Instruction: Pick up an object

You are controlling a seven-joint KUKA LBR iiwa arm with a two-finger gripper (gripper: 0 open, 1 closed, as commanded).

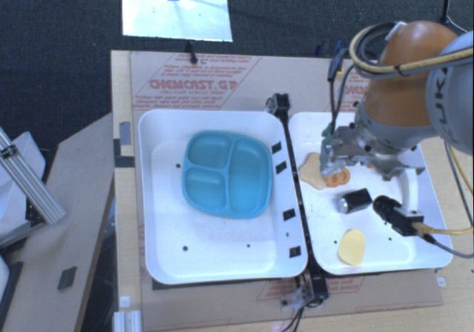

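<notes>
Right bin (426,249) crowded: I see the black cylinder (355,200), yellow piece (352,247), and arm (404,86) overhead. Left bin (159,175) open around blue plate (227,173).

We list: one white bin (148,197) on the bench's left half; one blue three-compartment plate (226,175) lying flat near that bin's centre; one CHEMCAST-lettered board (194,84) showing past the bin's far edge; one pale square sheet (174,15) beyond the bench's far edge.

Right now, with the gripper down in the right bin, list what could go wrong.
1. The gripper sits where an orange ring and a tan piece crowd together; it may catch both or neither.
2. The black cylinder lies close by and could get knocked.
</notes>
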